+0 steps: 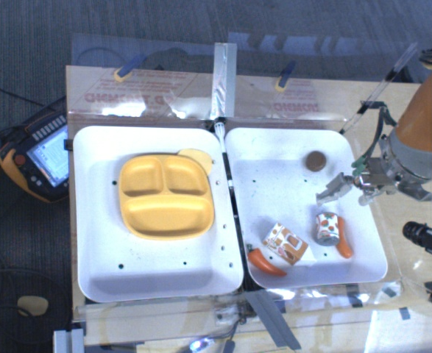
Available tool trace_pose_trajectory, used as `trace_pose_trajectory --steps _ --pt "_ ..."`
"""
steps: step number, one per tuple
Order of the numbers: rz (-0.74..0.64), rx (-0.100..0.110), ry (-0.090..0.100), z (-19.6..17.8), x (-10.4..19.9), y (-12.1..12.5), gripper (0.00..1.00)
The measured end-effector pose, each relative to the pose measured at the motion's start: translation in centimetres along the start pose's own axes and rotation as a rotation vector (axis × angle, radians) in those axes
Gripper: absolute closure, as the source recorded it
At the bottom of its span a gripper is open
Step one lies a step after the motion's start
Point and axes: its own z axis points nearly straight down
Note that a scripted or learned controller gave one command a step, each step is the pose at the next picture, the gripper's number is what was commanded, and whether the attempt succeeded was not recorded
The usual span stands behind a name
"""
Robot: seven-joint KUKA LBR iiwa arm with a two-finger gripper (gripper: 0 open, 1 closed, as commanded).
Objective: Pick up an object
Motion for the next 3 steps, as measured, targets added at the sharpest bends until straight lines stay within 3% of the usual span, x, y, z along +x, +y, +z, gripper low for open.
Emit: trace_pose_trajectory --steps 1,2,3 --pt "-0.109 0.000 0.001 12.3 -2.1 -0.5 0.00" --pt "-0.255 -0.016 0.012 14.6 -3.7 0.9 0.00" --pt "-0.253 -0.028 -0.004 13.5 -4.2 1.2 1.00"
